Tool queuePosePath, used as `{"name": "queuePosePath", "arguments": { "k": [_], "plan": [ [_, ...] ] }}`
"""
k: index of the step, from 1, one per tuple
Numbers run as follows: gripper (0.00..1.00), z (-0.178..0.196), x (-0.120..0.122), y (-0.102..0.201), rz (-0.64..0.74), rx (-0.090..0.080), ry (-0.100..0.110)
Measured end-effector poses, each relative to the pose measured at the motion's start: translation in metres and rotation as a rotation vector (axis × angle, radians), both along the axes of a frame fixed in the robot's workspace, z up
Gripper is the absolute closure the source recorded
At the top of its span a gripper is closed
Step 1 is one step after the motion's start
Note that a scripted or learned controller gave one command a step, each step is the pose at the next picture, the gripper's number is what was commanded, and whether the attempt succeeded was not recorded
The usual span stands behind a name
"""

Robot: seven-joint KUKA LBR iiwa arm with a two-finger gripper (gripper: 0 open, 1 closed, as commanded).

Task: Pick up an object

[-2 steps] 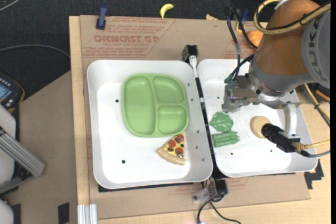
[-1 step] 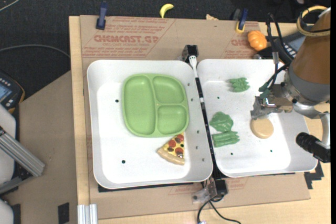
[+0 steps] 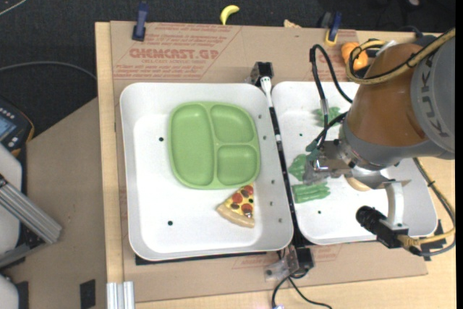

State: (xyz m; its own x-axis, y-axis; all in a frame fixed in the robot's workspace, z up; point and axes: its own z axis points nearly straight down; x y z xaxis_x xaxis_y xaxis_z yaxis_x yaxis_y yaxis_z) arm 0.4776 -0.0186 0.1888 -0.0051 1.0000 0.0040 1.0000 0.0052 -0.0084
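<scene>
My gripper (image 3: 320,164) is low over the left part of the right bin (image 3: 289,109), with the big grey and orange arm above it. Right beside it, on its left, lies a green leafy piece (image 3: 299,167). A flat green piece (image 3: 311,192) lies just below that on the bin floor. Another small green piece (image 3: 323,116) sits further back. A pale tan piece (image 3: 356,184) peeks out under the arm. In the left bin (image 3: 137,155) there are a green divided plate (image 3: 215,145) and a toy pizza slice (image 3: 239,206). The arm hides much of the right bin.
The ridge where the two bins meet (image 3: 278,148) runs close to the gripper's left. A small orange thing (image 3: 350,52) sits on the bench behind the right bin, and a yellow banana (image 3: 229,12) lies beyond the bench's back edge. Blue clamps (image 3: 139,22) hold the board.
</scene>
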Motion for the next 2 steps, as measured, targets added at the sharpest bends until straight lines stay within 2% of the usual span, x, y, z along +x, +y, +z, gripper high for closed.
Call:
{"name": "queuePosePath", "arguments": {
  "k": [1, 2],
  "plan": [
    [1.0, 0.14, 0.004, -0.012, -0.004, -0.004, -0.025],
    [1.0, -0.012, -0.001, -0.031, -0.01, -0.003, 0.006]
  ]
}}
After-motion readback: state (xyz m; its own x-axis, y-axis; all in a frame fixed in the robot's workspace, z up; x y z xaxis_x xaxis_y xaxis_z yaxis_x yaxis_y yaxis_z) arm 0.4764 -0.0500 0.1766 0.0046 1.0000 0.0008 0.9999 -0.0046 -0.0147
